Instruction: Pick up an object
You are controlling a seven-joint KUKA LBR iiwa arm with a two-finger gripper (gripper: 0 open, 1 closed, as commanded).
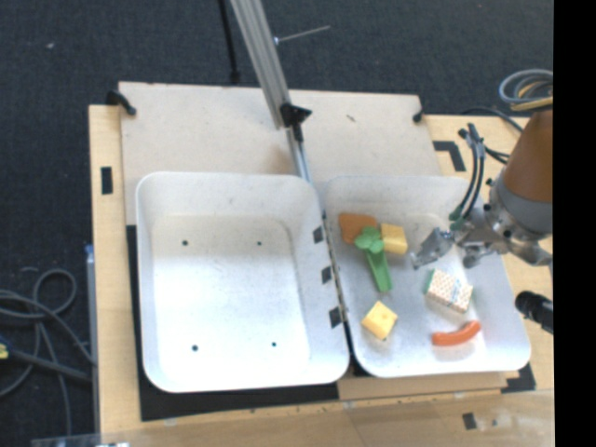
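My gripper hangs over the right bin, coming in from the right, open, with bare bin floor showing between its two grey fingers. Just below it in the view lies a white block with a coloured dot pattern, apart from the fingertips. A red-orange sausage shape lies near the bin's front. To the left are a green piece, an orange piece, a small yellow block and a yellow cheese-like wedge.
The left bin adjoins the right one along a shared rim. A slanted metal pole rises behind the bins. Cables trail by the arm's wrist at the right.
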